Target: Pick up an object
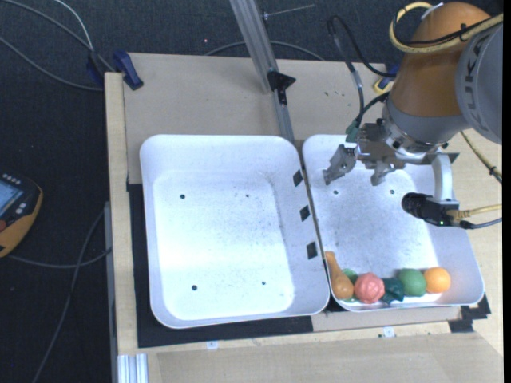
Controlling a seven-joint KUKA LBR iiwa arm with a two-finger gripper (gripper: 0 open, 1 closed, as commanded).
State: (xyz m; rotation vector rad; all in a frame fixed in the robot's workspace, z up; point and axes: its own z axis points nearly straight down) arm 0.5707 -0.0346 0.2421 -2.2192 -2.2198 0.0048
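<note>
Several small toys lie along the near edge of the right bin (375, 230): an orange carrot-like piece (338, 278), a pink ball (368, 287), a teal piece (394, 290), a green ball (412, 282) and an orange ball (437, 278). My gripper (358, 170) hangs over the far part of the right bin, well behind the toys. Its two fingers are spread apart with nothing between them.
The left bin (219, 230) stands beside the right one, with black clips (305, 212) along the shared rim. A metal pole (257, 38) slants over the far bench. A black cable plug (423, 207) hangs over the right bin. A handheld device (16, 206) lies at far left.
</note>
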